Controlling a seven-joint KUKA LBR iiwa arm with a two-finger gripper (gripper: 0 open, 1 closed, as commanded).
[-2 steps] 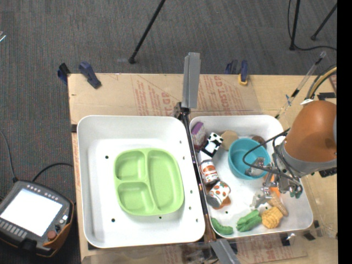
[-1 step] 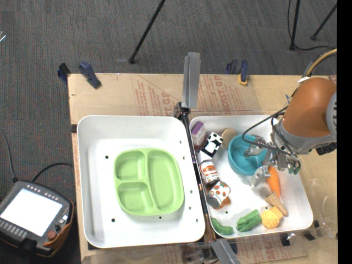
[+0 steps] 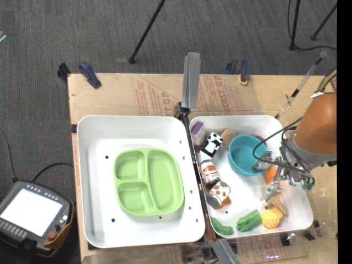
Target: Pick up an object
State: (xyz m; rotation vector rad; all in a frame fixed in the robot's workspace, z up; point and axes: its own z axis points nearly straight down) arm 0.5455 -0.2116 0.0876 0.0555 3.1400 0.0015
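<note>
Legible markings are few. The brown cardboard sheet (image 3: 165,92) laid over the tabletop beneath the two bins carries red printed lettering in slanted bands — one run left of the grey upright post (image 3: 191,81), another right of it — but the characters appear reversed or inverted and cannot be read as words. The small can (image 3: 209,173) in the right bin (image 3: 297,213) bears a dark-and-red label whose print is too small to make out. The handheld pendant's screen (image 3: 30,209) shows plain white, with no readable characters.
</note>
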